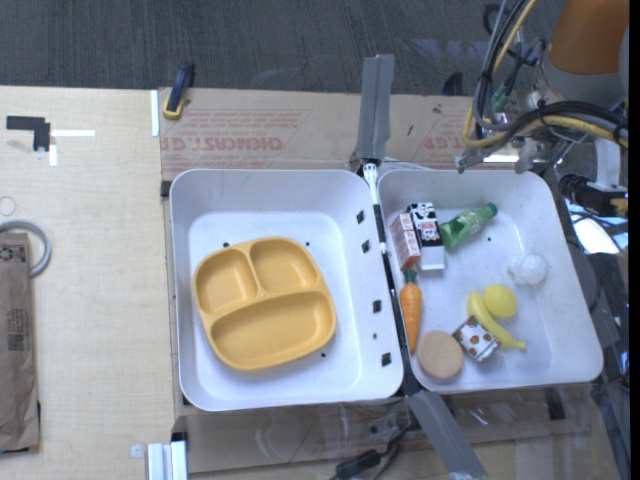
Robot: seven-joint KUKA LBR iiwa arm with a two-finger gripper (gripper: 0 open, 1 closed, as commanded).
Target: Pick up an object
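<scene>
The right bin [560, 368] holds several small objects. A green bottle [467, 224] lies near its back, beside a black-and-white carton [427, 233] and a red box [404, 241]. A carrot [411, 308] lies along the left wall. Near the front sit a tan round disc [439, 355], a small red-and-white box [477, 340], a banana [497, 328] and a lemon [501, 300]. A white lump [527, 267] rests toward the right. My gripper [497, 153] hangs above the bin's back rim among cables, apart from every object.
The left bin [195, 368] holds a yellow divided plate [264, 301]. A grey post [376, 108] rises behind the divider between the bins. Cardboard [260, 128] lies behind the bins, and a brown paper bag [15, 338] sits at the far left.
</scene>
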